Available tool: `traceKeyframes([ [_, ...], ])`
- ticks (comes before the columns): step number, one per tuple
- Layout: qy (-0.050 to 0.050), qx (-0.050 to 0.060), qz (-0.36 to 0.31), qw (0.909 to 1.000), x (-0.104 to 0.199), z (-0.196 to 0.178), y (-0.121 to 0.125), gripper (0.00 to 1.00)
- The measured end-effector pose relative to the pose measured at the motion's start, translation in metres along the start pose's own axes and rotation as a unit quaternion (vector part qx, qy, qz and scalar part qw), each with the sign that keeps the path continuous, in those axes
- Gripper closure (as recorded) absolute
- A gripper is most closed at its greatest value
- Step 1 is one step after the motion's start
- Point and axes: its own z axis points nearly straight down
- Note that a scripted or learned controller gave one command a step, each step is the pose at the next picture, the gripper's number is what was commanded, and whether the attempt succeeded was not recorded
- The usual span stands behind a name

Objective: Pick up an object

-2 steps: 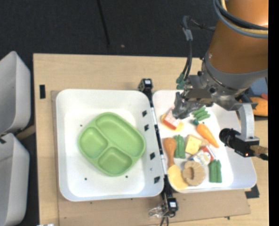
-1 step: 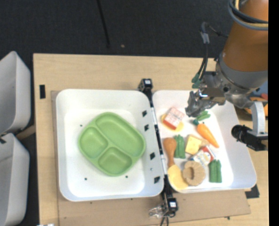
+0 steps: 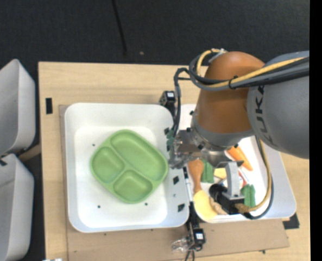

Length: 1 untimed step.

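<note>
Small pieces lie in the right bin, under the wrist of the arm.
An orange piece [image 3: 195, 174], a green piece [image 3: 207, 173] and a round yellow piece [image 3: 203, 204] lie close together in the right bin [image 3: 283, 194], near its left wall. The arm [image 3: 226, 107] hangs over them and hides the jaws, so I cannot tell if they are spread or pressed together. In the left bin [image 3: 74, 145] lies a green divided plate [image 3: 129, 166]. Both bins stand on the desk [image 3: 95, 75].
</note>
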Motion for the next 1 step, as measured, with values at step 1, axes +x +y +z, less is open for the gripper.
traceKeyframes([
  [1,0.001,-0.016,0.002,0.9999,-0.0017,-0.236,0.0052,1.0],
])
